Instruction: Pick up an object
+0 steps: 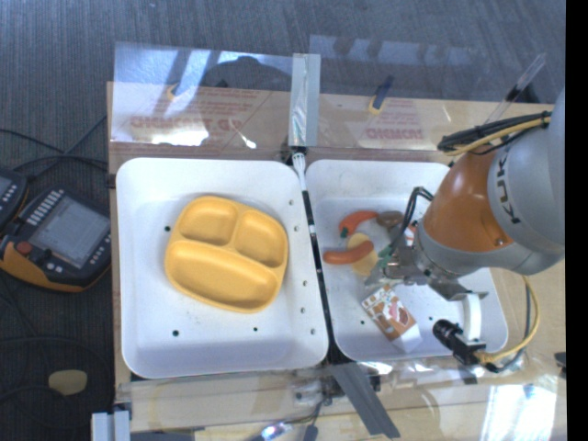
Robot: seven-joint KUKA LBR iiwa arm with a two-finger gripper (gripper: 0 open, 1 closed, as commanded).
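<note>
The right bin [478,333] holds a cluster of small toy foods. A curved red-orange piece [356,219] lies by a brown lump [390,219], with an orange sausage shape [342,256] and a yellow piece [364,245] just below. A red and white packet [389,313] lies nearer the front. My gripper [401,259] is low in this bin, at the right edge of the cluster and just above the packet. The wrist and its orange band [467,217] cover its tip, and I see nothing held in it.
In the left bin [138,338] a yellow divided plate [226,252] lies on its own. The ridge between the bins [312,246] runs just left of the cluster. A black cable and fitting [455,336] hang by the front right of the right bin.
</note>
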